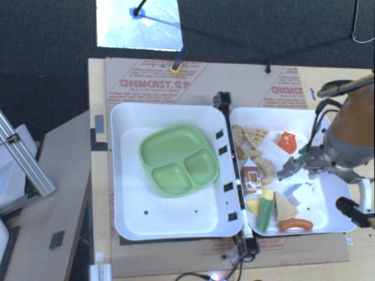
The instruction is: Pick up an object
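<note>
The right bin (328, 224) holds several toy foods. A red piece (286, 141) lies at the back, with a tan flatbread triangle (255, 136) to its left. A tan lump (265, 168) and an orange-and-white box (252, 180) sit along the left wall. At the front lie a yellow piece (253, 205), a green cucumber (265, 211), a tan wedge (285, 207) and an orange sausage (296, 225). My gripper (289, 169) hangs low over the bin's middle, just right of the tan lump and below the red piece. Nothing shows in its grasp.
A green three-compartment tray (179, 160) lies in the left bin (132, 215). A black divider with clips (231, 163) runs between the bins. The arm's grey body and orange band (354, 124) cover the right bin's right side. Brown cardboard (152, 84) underlies both bins.
</note>
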Robot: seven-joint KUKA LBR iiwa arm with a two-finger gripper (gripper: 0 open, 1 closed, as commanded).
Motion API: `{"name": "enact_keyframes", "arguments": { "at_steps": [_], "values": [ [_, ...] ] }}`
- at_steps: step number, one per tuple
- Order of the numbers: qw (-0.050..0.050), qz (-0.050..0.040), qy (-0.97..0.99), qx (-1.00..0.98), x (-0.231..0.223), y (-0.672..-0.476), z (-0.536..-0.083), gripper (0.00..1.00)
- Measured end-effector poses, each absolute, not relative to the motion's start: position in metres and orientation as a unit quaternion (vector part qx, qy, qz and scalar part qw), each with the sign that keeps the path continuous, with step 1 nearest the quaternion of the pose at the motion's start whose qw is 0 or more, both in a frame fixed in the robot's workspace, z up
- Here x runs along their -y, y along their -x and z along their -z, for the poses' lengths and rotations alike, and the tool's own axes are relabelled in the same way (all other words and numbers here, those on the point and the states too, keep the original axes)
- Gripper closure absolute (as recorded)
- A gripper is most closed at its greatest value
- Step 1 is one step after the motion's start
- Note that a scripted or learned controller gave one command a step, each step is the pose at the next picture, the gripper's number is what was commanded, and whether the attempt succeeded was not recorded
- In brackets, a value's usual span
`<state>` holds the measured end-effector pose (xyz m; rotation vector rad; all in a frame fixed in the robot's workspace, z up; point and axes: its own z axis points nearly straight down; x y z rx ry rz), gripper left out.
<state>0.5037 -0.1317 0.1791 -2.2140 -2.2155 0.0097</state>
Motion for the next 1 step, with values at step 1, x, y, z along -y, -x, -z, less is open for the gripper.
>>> {"name": "enact_keyframes", "arguments": {
  "at_steps": [1],
  "values": [
    [0.0, 0.0002, 0.706, 0.708, 0.1316, -0.5067, -0.1845, 0.0]
  ]
}}
